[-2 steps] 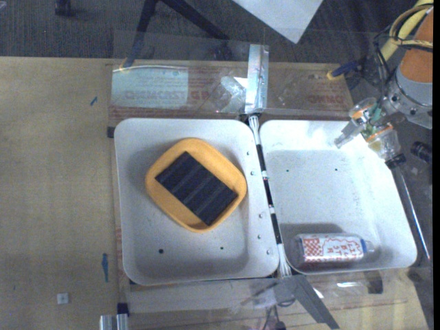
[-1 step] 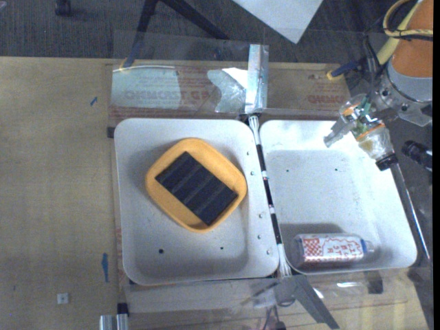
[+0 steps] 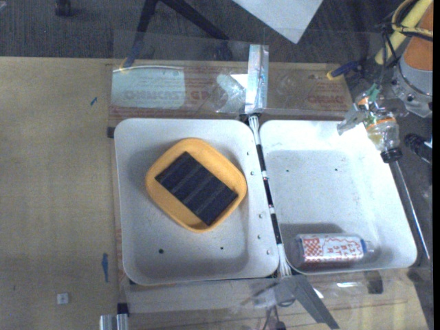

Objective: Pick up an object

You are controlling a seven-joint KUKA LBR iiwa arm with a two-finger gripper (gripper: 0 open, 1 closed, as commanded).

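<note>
A yellow-orange pad with a dark ribbed panel (image 3: 196, 184) lies in the left white bin (image 3: 137, 253), slightly left of its middle. A small tube with a red-and-white pattern (image 3: 332, 248) lies on its side along the near wall of the right white bin (image 3: 323, 177). My gripper (image 3: 375, 119) hovers over the far right corner of the right bin, well away from both objects. Nothing shows between its fingers.
A clear plastic sheet (image 3: 206, 88) lies behind the bins on the wooden bench. Cables and the arm's orange band (image 3: 419, 53) crowd the upper right. An office chair base (image 3: 158, 5) stands on the floor beyond the bench.
</note>
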